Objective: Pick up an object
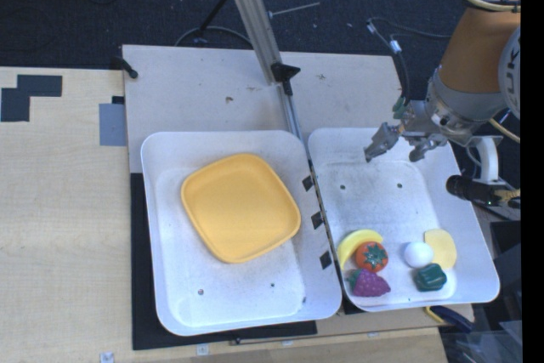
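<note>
A red toy tomato (371, 256), yellow banana (355, 241), purple grapes (371, 283), white ball (417, 253), green pepper (430, 277) and yellow disc (442, 246) cluster along the right bin's (382, 191) near edge.

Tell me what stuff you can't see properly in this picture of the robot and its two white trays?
- Round yellow plastic plate in the left bin: it covers whatever is under it.
- Yellow banana-shaped toy: partly hidden behind the red tomato toy.
- Purple grape toy, small white ball and green pepper-like toy: too small for details.
- Two-finger gripper above the right bin: too small and blurred to judge the fingers.
</note>
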